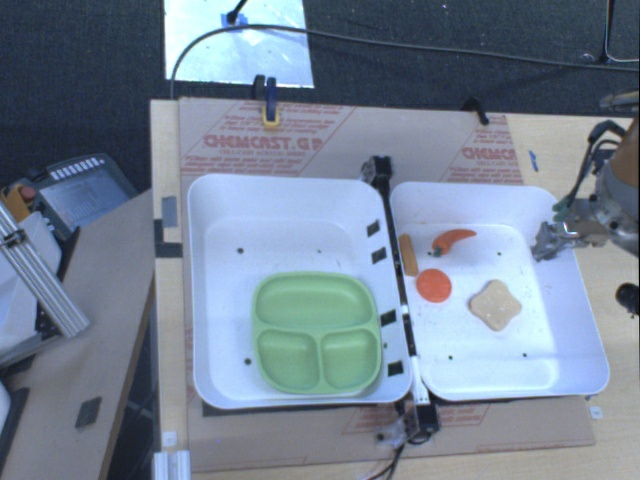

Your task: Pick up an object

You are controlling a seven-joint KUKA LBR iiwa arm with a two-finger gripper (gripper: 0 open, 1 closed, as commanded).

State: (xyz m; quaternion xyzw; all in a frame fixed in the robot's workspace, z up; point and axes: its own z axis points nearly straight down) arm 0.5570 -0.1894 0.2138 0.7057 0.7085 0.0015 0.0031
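The right bin (pixel 570 368) holds several small objects: a red-orange pepper-like piece (pixel 454 239), a round orange-red disc (pixel 434 285), a beige cookie-shaped piece (pixel 495 305) and a thin tan stick (pixel 408 254) by the left wall. My gripper (pixel 549 240) hangs at the bin's right rim, to the right of the pepper piece and above the beige piece, apart from all of them. Nothing shows between its fingers.
The left bin (pixel 220 218) holds a green divided plate (pixel 316 332) in its front half. A black divider strip (pixel 392 268) runs between the bins. Cardboard (pixel 330 138) lies under both. A grey device (pixel 80 193) and a metal rail (pixel 40 278) sit at the left.
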